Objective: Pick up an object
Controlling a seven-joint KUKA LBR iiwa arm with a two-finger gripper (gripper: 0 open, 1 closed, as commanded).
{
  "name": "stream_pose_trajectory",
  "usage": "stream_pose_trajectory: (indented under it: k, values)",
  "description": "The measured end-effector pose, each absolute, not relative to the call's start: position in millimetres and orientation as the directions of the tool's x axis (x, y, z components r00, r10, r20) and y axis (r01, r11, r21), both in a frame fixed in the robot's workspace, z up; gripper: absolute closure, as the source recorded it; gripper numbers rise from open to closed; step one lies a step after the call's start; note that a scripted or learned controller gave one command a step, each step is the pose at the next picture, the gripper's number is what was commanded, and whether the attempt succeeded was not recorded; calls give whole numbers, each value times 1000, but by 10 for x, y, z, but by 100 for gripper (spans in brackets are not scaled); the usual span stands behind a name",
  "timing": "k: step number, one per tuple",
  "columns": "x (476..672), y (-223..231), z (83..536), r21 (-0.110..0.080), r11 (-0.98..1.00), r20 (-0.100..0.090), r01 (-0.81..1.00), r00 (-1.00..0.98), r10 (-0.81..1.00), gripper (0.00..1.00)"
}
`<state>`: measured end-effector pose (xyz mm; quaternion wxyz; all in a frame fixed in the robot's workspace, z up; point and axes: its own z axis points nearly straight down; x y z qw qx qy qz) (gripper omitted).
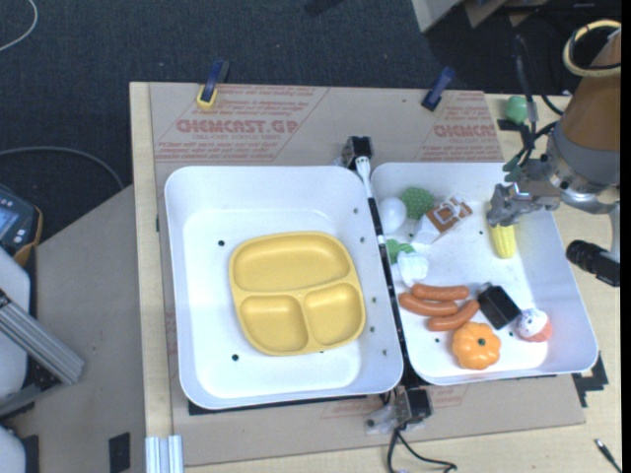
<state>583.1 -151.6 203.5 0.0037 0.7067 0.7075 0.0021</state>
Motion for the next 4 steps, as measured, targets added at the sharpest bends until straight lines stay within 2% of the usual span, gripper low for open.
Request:
stream_pose_trajectory:
  k: [1, 2, 3, 4]
  values:
    - [5843, -1517, 2268, 6, 1, -2, 1000, -1, 1000, 100]
    - [6036, -1030, 2361, 5, 6, 0, 1000, -6, 1000, 100]
    - [6083, -800, 2152, -3, 2, 1, 1000, -2, 1000, 100]
    - [6147, -779, 2361, 5, 1, -1, 1000, -1, 1000, 100]
